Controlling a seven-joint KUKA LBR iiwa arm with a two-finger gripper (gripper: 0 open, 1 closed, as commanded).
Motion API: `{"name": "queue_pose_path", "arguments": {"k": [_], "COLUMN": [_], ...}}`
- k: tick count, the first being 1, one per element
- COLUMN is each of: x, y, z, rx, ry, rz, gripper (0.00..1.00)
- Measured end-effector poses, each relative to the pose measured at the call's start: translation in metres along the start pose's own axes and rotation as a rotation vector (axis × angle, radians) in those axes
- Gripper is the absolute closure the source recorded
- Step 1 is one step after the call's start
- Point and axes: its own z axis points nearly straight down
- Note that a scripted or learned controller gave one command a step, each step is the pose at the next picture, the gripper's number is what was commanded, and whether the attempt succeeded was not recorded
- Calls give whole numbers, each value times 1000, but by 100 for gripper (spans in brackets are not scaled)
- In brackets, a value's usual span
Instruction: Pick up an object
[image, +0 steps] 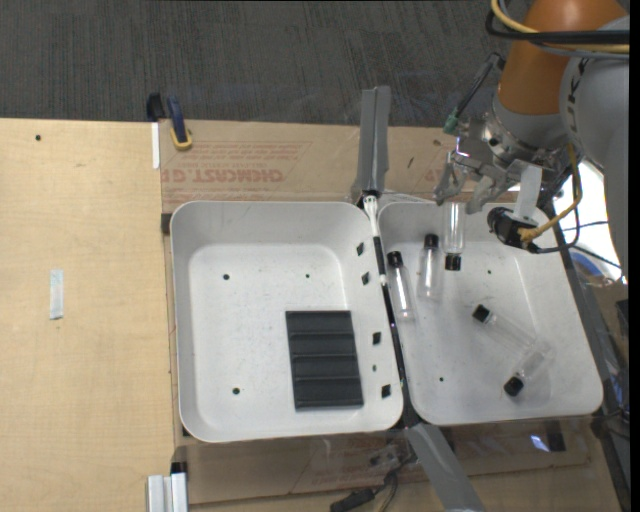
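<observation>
Left bin: white, shallow, centre of the frame. Contents: one black ribbed block, lying flat in the lower right part.

Right bin: white, right of centre, touching the left bin along a shared edge. Contents: clear tubes with black caps. One tube lies along the left wall; one tube lies just beside it; one tube lies at a slant in the lower right corner. A loose black cap sits mid-bin.

Gripper: upper right of the frame, above the right bin's far edge. A clear tube hangs upright between its fingers, black cap at the lower end; jaws narrow, closed on it.
</observation>
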Motion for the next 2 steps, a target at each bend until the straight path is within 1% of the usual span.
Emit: {"name": "queue_pose_path", "arguments": {"k": [2], "x": [-2], "y": [0], "z": [-16], "rx": [4], "ry": [-4], "rz": [0], "gripper": [100]}}
